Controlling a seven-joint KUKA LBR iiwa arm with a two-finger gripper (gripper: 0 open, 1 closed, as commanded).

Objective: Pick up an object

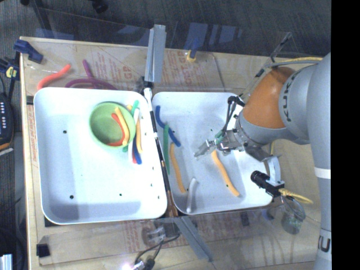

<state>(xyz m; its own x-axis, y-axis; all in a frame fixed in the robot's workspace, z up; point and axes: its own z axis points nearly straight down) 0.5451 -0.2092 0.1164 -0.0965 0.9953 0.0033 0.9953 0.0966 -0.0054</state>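
My gripper [207, 147] hangs low over the middle of the right bin [197, 108], reaching in from the right. Just below and right of it an orange stick [226, 174] lies on the bin floor, its upper end close under the gripper. Further left in the same bin are a green stick [166, 136], a blue piece [175, 139], a curved blue piece [158, 116], a second orange stick [177, 172] and a grey piece [191, 193]. I see nothing held in the gripper.
The left bin [67, 167] holds a green bowl [111, 125] with several coloured sticks across its right side. A black divider [159, 151] runs between the bins. Orange and purple tubes [67, 77] lie on the bench behind the left bin.
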